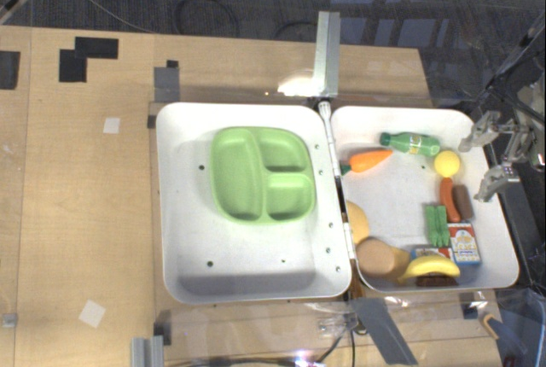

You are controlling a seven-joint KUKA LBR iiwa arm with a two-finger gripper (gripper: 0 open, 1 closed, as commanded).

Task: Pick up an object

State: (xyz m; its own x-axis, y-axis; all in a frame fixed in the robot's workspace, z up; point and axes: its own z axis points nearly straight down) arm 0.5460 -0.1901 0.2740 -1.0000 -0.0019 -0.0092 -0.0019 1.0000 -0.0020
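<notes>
The right bin (pixel 401 186) holds several toy foods. A green bottle (pixel 410 142) lies at the back beside an orange carrot (pixel 370 160) and a yellow lemon (pixel 447 163). A brown sausage (pixel 462 202), a red-orange stick (pixel 447 193), a green piece (pixel 436 224) and a small box (pixel 463 243) sit at the right. A banana (pixel 431 266) and a tan bread roll (pixel 380 258) lie at the front. My gripper (pixel 486 159) hangs over the bin's right rim, just right of the lemon and sausage, open with nothing between its fingers.
The left bin (pixel 183 212) carries a green divided plate (pixel 261 174). A metal post (pixel 327 54) rises behind the seam between the bins. Black tape marks (pixel 85 55) lie on the wooden bench at the far left.
</notes>
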